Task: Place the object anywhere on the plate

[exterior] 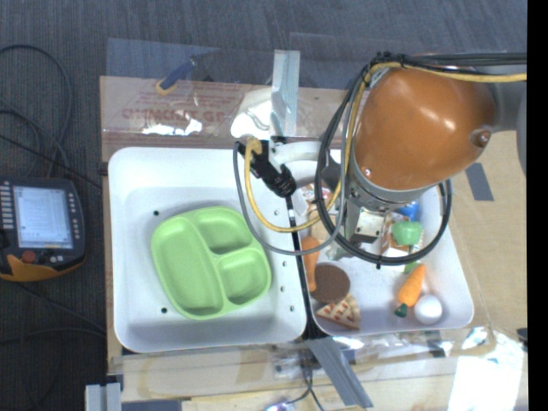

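Observation:
A light green plate [208, 261] with three compartments lies in the left bin [137, 187]. The right bin [454, 302] holds a brown round cookie [332, 279], a pizza slice [341, 312], a carrot [410, 287], a white egg [427, 308] and a green piece [408, 232]. The arm's orange band [419, 127] hangs over the right bin and covers the gripper, which reaches down into that bin's upper part. I see nothing held.
Yellow and black cables [265, 187] loop from the wrist across the divider between the bins. A teach pendant [38, 225] lies off the bench at the left. Cardboard and tape sit behind the bins.

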### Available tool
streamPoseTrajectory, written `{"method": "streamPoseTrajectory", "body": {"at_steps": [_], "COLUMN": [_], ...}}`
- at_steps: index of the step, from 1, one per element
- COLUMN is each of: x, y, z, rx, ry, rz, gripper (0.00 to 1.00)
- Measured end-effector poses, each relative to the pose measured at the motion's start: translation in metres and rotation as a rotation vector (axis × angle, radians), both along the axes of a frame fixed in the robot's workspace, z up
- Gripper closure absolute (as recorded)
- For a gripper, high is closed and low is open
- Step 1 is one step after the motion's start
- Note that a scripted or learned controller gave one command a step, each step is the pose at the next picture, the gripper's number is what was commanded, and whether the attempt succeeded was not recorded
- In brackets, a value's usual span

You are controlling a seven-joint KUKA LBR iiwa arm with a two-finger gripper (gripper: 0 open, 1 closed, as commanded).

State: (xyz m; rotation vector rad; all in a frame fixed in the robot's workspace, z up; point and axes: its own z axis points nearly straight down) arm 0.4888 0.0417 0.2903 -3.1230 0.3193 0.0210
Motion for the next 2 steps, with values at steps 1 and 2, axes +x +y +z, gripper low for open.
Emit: {"method": "streamPoseTrajectory", "body": {"at_steps": [1,2], "x": [-0.0006,0.0002], "y": [-0.0269,-0.0261], "z": [-0.0594,-0.0572], "rx": [0.0,-0.001], "ry": [-0.001,-0.006], "rz": [0.002,0.004], "gripper": [1.0,0.0]}}
